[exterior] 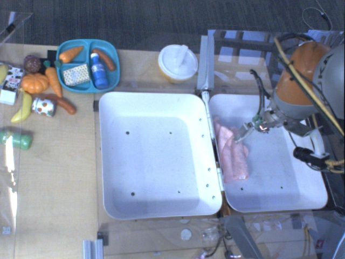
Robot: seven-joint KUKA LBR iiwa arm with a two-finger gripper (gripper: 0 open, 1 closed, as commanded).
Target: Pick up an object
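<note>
Pincer hangs low inside the right white bin, its tips right at the upper edge of the pink cloth; whether they are parted or clenched on it I cannot tell from here. Left of it sits the other white bin. Far off to its left on the desk are a blue divided plate of toy food, a yellow-and-white cup, and a banana.
</note>
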